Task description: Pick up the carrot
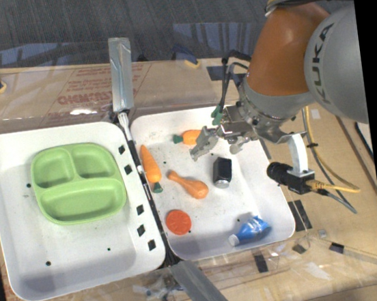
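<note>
Nearest the camera, grey tape strip (196, 286) on the tabletop (367, 253), just below the bins. Right bin (269, 191): blue crumpled packet (251, 228) near front corner; red-orange disc (178, 221); drumstick-shaped orange toy (189, 184); small black can (222, 171); carrot (150, 166) lying along the left wall, green end toward the front; a second small orange piece with green tip (189, 137) near the back wall. Left bin (9, 204): green three-compartment tray (78, 181), nothing in its wells. Gripper (219, 141) hovers over the right bin's back half, fingers (200, 145) spread apart, clamped on nothing, well apart from the carrot. Arm casing reads "KUKA" (319, 60). Red printing on the plastic sheet behind the bins (85, 94), illegible.
</note>
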You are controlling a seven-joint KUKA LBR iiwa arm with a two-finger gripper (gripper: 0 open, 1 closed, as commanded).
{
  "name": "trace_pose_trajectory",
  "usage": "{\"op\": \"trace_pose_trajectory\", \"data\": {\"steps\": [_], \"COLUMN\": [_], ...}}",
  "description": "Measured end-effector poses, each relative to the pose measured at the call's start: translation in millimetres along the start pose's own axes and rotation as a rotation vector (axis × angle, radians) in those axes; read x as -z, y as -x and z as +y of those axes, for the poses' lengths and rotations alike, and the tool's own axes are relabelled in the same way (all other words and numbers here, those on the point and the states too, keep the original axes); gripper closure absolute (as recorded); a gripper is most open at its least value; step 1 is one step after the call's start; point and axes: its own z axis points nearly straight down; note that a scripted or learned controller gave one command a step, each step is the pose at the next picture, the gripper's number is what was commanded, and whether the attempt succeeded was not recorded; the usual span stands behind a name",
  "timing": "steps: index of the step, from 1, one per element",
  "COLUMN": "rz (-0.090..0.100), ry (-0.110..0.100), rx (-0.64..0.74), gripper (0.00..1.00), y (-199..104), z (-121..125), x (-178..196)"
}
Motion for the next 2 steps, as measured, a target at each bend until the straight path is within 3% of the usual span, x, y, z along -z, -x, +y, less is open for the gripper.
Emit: {"op": "trace_pose_trajectory", "data": {"steps": [1,2], "rz": [0.001,-0.001], "ry": [0.0,0.006], "rx": [0.189,0.114], "gripper": [0.0,0.0], "y": [39.2,95.8], "z": [73.4,113.8], "x": [-95.6,-61.5]}}
